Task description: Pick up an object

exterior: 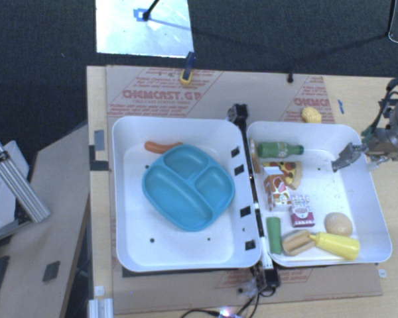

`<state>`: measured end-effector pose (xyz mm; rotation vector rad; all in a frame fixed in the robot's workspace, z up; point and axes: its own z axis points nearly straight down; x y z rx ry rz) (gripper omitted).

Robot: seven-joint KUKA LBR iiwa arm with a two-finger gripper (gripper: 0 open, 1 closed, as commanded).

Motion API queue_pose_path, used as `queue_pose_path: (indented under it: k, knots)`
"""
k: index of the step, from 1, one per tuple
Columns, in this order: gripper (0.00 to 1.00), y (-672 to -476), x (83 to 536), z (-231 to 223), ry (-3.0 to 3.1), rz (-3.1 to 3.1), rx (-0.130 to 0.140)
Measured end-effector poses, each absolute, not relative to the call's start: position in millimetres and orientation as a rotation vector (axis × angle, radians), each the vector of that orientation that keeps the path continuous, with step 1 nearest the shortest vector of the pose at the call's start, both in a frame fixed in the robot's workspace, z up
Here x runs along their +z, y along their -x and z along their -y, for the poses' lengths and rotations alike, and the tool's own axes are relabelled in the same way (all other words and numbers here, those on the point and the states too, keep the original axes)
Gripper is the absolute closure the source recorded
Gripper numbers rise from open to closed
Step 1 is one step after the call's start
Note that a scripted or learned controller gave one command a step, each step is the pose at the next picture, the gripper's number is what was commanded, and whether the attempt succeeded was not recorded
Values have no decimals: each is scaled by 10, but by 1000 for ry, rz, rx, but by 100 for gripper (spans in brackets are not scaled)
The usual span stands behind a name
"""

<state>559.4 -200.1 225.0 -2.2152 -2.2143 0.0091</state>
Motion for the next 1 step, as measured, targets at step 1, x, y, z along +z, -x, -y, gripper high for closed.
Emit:
queue_pose_path:
  k: [1]
  knots:
    - [0, -5621, 2321, 1996, 2219, 2226, -1]
